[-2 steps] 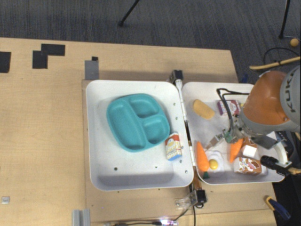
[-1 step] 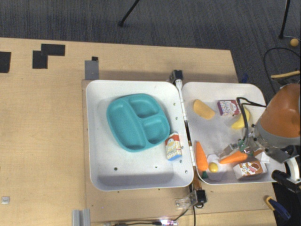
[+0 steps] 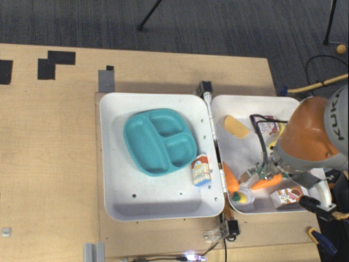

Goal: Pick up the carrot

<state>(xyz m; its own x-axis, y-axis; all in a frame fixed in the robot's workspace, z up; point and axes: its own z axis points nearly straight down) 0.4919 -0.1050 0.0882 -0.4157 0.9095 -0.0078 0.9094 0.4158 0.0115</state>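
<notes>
In the right bin (image 3: 242, 107), an orange carrot (image 3: 231, 179) lies along the left wall, with a green end (image 3: 238, 197) pointing toward the front. A second tapered orange piece (image 3: 268, 182) lies just right of it, directly under my gripper (image 3: 258, 173). The gripper hangs low over the bin's front half, touching or nearly touching that second orange piece. The arm's wrist with its orange band (image 3: 306, 130) hides the bin's right part.
A tan oval piece (image 3: 236, 126) and a small printed packet (image 3: 265, 127) lie at the back of the right bin. A brown-and-white carton (image 3: 286, 197) sits at its front. The left bin (image 3: 117, 201) holds a teal divided plate (image 3: 161, 141) and a small carton (image 3: 201, 171).
</notes>
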